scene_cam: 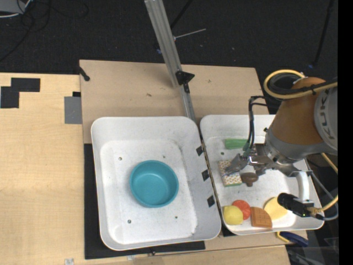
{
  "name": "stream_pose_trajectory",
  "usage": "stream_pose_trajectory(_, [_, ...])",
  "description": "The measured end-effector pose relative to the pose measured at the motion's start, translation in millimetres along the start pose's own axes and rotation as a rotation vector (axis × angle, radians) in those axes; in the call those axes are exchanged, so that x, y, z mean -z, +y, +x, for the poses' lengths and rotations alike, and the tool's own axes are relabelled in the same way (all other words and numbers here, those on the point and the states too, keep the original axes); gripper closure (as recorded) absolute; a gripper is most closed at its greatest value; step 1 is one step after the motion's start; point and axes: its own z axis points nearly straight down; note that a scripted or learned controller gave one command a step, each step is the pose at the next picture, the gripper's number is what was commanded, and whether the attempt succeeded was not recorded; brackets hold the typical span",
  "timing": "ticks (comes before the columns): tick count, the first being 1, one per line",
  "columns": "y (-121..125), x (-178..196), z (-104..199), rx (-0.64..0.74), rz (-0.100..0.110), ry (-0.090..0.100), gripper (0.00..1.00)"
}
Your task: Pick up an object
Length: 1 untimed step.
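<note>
Two white bins sit side by side on a wooden bench (pixel 49 164). A teal bowl (pixel 154 183) lies in the left bin (pixel 110 142). The grey and orange arm (pixel 300 123) reaches over the right bin (pixel 212 127), its claw (pixel 246 169) low above the bin floor. Whether the claw is wide or narrow cannot be told. A patterned block (pixel 230 173) lies touching or just beside the claw, on the side toward the bowl. A green piece (pixel 235 143) lies beyond the claw. Nearer the bin's front edge sit a yellow ball (pixel 233 216), a red ball (pixel 242 206), an orange wedge (pixel 261 217) and a pale yellow piece (pixel 274 208).
</note>
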Motion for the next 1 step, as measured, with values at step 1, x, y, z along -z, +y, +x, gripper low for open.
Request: stream_pose_trajectory(1, [8.3,-50.5,3.8,0.001,0.001,0.000,0.00])
